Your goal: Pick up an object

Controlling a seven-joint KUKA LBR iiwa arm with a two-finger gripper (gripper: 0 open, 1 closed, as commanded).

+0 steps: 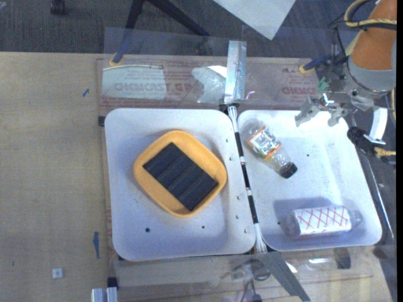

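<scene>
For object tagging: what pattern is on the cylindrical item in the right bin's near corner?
White with a red criss-cross lattice, clearest in the camera view.

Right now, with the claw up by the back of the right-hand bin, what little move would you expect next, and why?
Probably a short move toward the camera and down, onto the small clear bottle. The claw sits over the far edge of the right bin, with nothing seen between its fingers, and that bottle lies nearest. The red-patterned bottle lies further off.

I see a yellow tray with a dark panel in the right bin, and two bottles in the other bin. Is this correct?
Not quite. The camera view shows the yellow tray in the left bin. The two bottles lie in the right bin.
</scene>
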